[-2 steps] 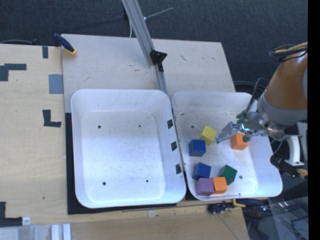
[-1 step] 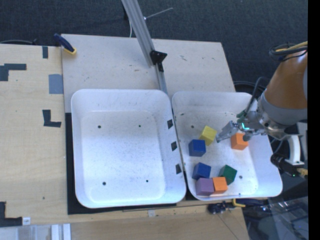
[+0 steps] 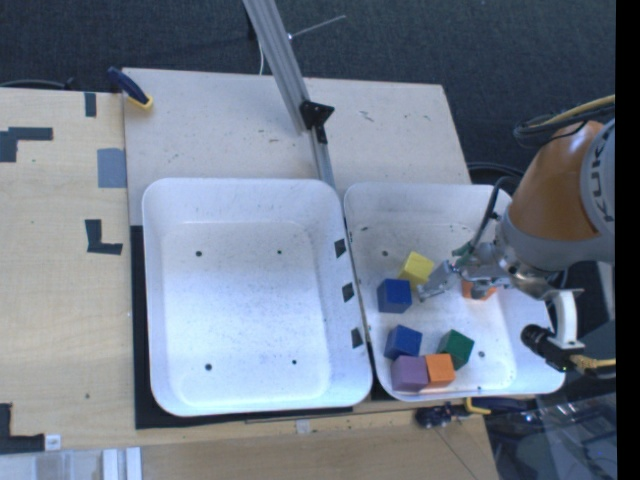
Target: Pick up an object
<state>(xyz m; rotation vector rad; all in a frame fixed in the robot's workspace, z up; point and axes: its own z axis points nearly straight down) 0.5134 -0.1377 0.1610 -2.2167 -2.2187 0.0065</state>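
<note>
Left bin (image 3: pixel 160 268) bare. In right bin (image 3: pixel 500 368), right of centre frame: blue cube (image 3: pixel 394 294), yellow cube (image 3: pixel 418 266), likely light, rigid, graspable across flat faces. Gripper (image 3: pixel 440 284) beside them, fingers' spread impossible to tell.

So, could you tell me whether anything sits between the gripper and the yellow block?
Nothing visible does. The gripper is right beside the yellow block in the right bin; the nearer blue block lies just below that line.
</note>
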